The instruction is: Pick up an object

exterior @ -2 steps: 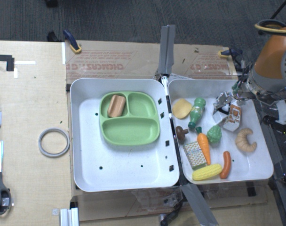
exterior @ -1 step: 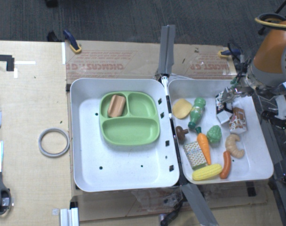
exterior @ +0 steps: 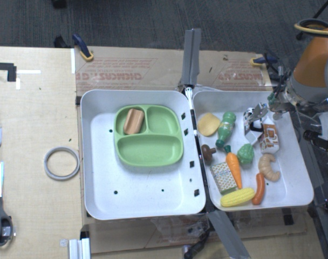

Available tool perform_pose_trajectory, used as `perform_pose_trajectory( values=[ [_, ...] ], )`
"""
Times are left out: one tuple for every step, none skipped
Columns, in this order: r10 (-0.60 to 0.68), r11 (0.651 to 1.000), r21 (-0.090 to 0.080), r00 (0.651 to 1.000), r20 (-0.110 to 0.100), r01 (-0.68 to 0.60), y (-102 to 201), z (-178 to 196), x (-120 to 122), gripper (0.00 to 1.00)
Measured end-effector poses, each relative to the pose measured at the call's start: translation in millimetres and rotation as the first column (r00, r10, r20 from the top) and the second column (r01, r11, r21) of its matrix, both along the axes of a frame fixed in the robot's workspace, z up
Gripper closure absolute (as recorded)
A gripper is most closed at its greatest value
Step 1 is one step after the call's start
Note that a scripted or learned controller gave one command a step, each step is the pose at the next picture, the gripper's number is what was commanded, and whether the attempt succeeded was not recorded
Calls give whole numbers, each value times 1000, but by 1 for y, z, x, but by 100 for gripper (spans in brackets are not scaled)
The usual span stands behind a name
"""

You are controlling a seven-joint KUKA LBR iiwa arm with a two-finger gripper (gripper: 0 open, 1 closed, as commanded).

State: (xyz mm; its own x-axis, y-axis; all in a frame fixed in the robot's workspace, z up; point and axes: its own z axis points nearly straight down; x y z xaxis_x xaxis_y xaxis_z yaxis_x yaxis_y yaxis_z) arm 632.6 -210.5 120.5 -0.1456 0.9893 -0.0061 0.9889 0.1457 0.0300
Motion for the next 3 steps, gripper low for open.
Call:
perform_pose_trajectory(
  values=[
    [51,999,1,998,-28,-51,89,15,16,0],
    [138,990,0,990,-30,-138,113,-28,27,0],
    [358,934,-1,933,-29,-358,128,72,27,0]
  ],
)
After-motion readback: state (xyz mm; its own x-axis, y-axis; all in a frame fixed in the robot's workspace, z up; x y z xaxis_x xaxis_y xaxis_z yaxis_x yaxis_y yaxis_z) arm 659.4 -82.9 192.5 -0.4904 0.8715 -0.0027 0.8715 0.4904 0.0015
